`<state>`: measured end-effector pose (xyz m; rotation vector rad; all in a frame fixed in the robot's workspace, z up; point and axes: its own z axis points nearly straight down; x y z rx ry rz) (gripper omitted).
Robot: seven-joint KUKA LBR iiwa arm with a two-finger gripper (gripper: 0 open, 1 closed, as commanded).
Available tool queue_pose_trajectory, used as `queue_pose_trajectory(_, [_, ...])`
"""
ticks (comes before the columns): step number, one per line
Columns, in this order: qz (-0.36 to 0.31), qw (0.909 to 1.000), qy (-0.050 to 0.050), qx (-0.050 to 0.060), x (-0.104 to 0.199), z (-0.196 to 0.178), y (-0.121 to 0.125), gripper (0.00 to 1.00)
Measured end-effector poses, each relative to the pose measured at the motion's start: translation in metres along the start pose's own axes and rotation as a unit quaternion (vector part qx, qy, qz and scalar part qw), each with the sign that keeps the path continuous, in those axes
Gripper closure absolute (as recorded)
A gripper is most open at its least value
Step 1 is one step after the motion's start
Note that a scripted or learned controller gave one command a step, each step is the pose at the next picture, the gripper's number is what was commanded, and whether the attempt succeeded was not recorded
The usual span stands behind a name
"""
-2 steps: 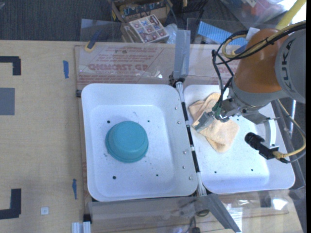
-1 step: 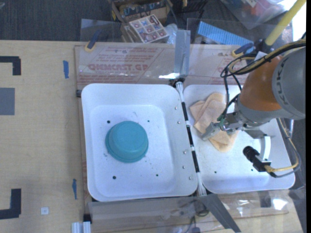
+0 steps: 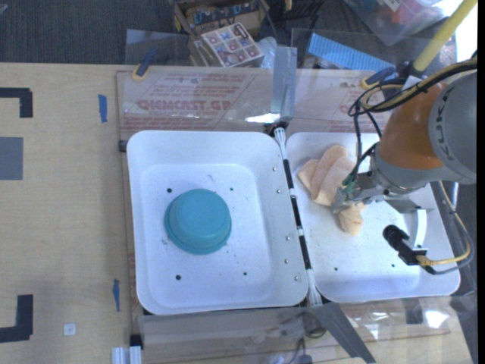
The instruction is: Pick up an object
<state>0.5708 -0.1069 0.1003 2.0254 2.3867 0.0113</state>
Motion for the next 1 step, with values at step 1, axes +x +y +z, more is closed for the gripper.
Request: queue_pose_trajectory(1, [-0.150,0.9886,0.002,0.005,0.0378,-0.0843,0.0784,1.00])
